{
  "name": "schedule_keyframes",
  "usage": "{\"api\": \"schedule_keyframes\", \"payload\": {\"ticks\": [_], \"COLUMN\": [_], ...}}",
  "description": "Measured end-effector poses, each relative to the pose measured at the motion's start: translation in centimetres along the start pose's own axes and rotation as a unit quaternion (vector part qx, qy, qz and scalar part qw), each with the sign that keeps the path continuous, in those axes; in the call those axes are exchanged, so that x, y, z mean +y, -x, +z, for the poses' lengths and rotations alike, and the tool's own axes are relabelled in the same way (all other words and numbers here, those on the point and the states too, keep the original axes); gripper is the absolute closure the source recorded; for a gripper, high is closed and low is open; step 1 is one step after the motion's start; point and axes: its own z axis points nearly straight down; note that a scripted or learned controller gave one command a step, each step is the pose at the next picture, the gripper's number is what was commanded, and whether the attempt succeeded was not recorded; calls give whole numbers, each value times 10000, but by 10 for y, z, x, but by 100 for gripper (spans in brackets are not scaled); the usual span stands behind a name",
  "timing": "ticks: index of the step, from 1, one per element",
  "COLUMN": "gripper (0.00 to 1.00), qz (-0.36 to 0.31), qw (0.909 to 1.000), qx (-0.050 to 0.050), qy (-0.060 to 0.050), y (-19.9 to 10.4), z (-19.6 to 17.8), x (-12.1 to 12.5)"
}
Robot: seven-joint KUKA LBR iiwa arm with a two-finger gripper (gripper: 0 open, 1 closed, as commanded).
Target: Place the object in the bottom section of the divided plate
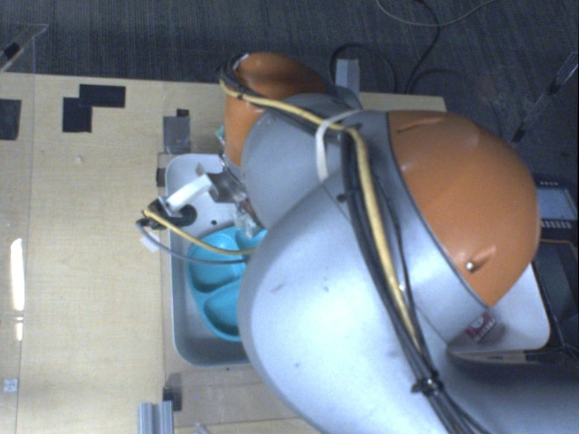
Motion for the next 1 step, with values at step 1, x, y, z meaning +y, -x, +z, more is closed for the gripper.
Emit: {"api": "schedule_keyframes", "payload": {"ticks": [1], "gripper": [100], "qz": [-9], "qw": [10000], "qx": [23], "qy": [-5], "y": [-2], "z": [-12], "x": [0]}}
